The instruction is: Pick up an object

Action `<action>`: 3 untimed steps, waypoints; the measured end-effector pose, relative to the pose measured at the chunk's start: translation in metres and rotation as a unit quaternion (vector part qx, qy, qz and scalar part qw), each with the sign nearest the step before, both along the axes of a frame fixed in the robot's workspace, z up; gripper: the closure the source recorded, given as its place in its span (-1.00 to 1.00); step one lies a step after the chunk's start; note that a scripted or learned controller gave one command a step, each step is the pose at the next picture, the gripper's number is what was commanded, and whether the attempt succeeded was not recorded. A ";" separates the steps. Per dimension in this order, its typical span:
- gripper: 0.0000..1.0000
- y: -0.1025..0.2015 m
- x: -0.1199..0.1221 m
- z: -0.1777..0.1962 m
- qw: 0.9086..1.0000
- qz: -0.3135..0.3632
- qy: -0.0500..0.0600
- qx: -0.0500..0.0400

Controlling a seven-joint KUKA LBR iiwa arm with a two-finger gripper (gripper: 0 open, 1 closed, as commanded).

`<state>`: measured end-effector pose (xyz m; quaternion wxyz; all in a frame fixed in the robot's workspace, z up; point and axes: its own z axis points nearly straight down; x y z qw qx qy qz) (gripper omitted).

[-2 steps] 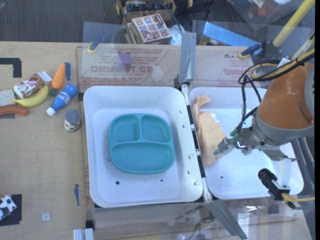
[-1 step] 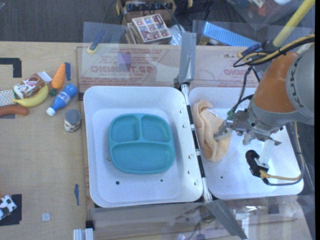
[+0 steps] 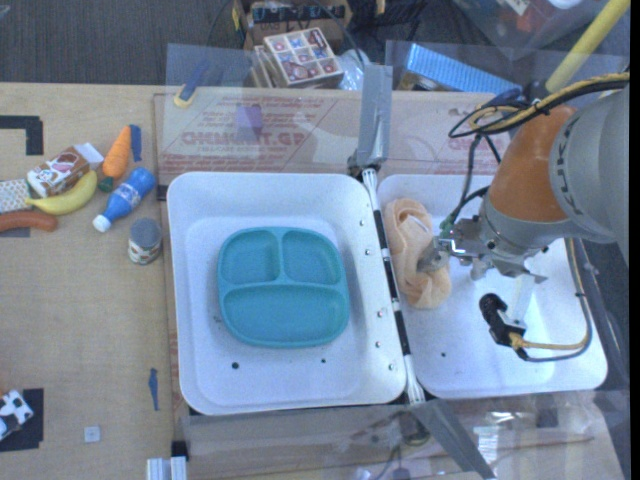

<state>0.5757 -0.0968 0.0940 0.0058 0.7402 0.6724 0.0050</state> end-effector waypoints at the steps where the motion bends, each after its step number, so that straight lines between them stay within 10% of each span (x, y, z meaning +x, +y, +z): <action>1: -1.00 0.002 0.007 0.001 0.991 0.133 -0.004 -0.004; 3: -1.00 -0.006 -0.025 0.001 0.989 0.149 -0.005 -0.002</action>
